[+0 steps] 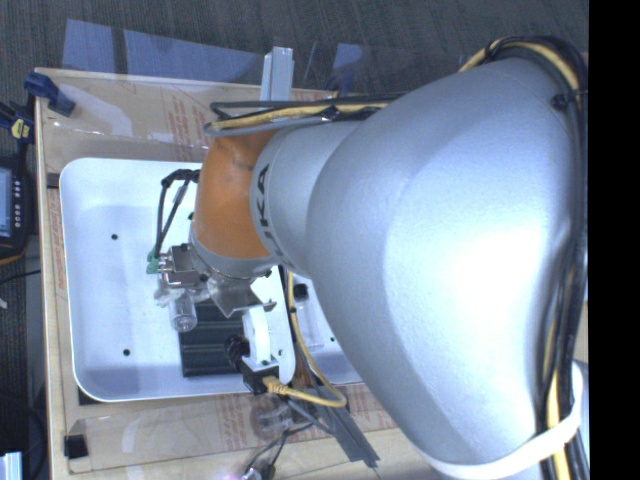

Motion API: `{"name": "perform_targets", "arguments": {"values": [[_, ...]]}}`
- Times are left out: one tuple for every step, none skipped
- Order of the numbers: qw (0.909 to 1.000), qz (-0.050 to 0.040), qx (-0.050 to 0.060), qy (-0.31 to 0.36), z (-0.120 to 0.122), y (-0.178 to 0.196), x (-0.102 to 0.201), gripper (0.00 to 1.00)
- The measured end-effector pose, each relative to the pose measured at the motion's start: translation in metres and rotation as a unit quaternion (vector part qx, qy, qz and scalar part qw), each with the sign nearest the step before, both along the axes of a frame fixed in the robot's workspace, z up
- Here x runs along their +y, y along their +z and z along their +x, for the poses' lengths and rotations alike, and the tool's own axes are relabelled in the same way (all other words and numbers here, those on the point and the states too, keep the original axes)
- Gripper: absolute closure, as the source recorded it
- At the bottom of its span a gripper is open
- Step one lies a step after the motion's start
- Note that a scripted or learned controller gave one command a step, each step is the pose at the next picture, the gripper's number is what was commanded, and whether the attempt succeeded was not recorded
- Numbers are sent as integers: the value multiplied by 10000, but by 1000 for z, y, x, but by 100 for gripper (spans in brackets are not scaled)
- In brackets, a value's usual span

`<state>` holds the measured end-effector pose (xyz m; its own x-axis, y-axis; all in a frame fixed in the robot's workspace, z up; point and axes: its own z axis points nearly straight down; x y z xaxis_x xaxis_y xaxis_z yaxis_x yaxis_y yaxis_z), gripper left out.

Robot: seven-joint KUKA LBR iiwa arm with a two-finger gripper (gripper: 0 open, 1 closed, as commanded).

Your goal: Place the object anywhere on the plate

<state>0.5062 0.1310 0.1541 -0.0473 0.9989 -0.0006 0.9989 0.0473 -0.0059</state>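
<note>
My arm reaches in from the right, and its broad grey body covers the right half of the view. Its orange band [232, 203] hangs over the left white bin [105, 268]. Below the band, the wrist and the black gripper [207, 343] point down into the lower middle of that bin, close to its floor. The arm hides whatever lies under the gripper and most of the right bin [322, 353].
Black and yellow cables [170, 213] loop beside the wrist. The bins sit on a wooden bench [130, 118] with a blue clamp [45, 93] at its top-left corner. A dark device [14, 203] stands at the left edge. Bare bin floor stretches left of the gripper.
</note>
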Motion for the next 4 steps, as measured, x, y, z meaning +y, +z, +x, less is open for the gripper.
{"name": "perform_targets", "arguments": {"values": [[9956, 4, -23, 939, 3, 37, -73, 100], [9981, 9, -42, 621, 56, -62, -11, 100], [9927, 2, -12, -1208, 93, -63, -18, 100], [9798, 4, -8, -2000, 56, 54, -37, 100]]}}
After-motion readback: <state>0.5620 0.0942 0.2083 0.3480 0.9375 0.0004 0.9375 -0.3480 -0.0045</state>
